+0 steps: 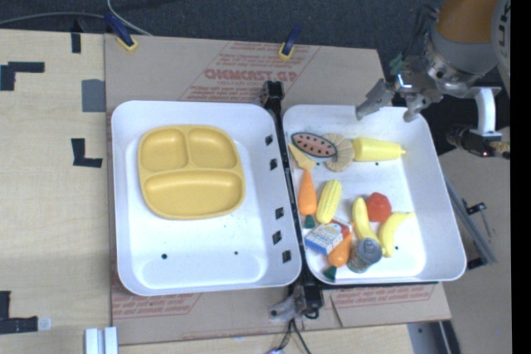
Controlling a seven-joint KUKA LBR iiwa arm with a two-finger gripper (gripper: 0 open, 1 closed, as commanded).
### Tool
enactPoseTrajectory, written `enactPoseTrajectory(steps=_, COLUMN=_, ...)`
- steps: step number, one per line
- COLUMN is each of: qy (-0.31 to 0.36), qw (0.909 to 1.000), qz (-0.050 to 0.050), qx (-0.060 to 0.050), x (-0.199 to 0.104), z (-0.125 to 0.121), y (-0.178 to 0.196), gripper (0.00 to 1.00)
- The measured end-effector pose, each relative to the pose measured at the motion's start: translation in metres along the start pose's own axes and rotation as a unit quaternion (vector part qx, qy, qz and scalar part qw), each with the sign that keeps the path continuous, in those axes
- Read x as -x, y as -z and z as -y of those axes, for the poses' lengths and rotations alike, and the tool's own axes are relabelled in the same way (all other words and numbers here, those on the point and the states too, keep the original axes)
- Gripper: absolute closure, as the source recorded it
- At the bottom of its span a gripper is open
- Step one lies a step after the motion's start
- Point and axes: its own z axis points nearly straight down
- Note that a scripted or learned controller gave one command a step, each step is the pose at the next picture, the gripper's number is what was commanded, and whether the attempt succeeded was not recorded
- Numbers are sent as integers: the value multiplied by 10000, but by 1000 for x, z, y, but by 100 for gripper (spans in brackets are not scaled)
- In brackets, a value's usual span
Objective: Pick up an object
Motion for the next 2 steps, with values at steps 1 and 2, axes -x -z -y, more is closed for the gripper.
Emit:
enactPoseTrajectory(steps=1, qy=4, qw=10000, qz=14, qx=46, x=-2, z=-21, y=-140, gripper=0)
enactPoseTrajectory(steps=2, qy=5, qw=9999, qz=41, qx=103, x=-11, z=-18, y=-152, gripper=0)
